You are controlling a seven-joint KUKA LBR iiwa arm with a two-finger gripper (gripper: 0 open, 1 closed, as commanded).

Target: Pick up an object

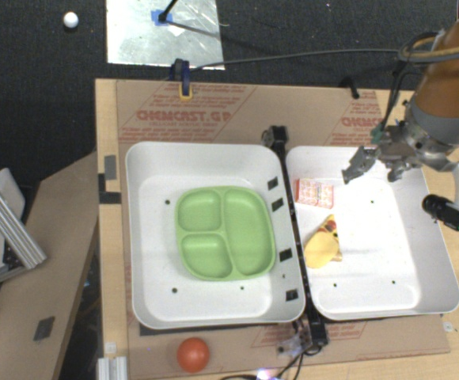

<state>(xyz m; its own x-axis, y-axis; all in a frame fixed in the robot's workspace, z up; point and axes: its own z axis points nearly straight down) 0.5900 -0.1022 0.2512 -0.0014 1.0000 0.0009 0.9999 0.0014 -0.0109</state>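
**Pick attempt: gripper hovering over right bin, nothing held**

The arm (451, 77) is reaching in over the right bin (419, 291). The gripper (376, 165) is hanging above the bin's far edge with its two fingers spread apart and nothing between them.

Landmark: the divider (291, 236) between the two bins. Two candidates are lying just right of it:
- A yellow toy (323, 248), sitting close beside the divider at about mid-bin. It is looking rounded and lumpy, with a small orange-red patch on its upper end.
- A packet (314, 191), pink-and-white printed, lying flat just beyond the toy, also near the divider.

The gripper is sitting to the right of the packet and apart from it, further from the toy.

On the divider's left side, a green tray (223, 232) with three compartments is lying in the left bin (146, 212).

Handling judgement: the toy is likely light and soft or rubbery, so it should give under the fingers and not slip much. Best hold looks to be across its narrower waist, fingers straddling the body from above. The divider so near its left side could be blocking one finger. The packet is looking thin and flat, probably crinkly and hard to get under; poorer target.
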